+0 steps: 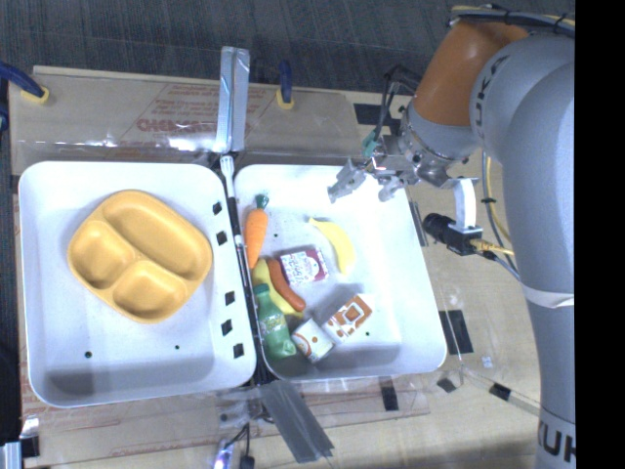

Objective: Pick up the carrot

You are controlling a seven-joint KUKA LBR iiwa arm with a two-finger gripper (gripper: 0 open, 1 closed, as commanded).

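Observation:
An orange carrot [255, 234] with a green top lies in the right bin [410, 291], close to the bin's left wall and pointing along it. My gripper [367, 183] hangs over the bin's far right part, well to the right of the carrot. Its two grey fingers [344, 181] are spread apart with nothing between them.
The right bin also holds a yellow banana [337, 243], a pink packet [302, 265], a hot dog [284, 285], a green bottle [273, 328] and two small cartons [334, 328]. A yellow divided plate [139, 254] lies in the left bin [59, 360]. A metal bracket [233, 96] stands behind the bins.

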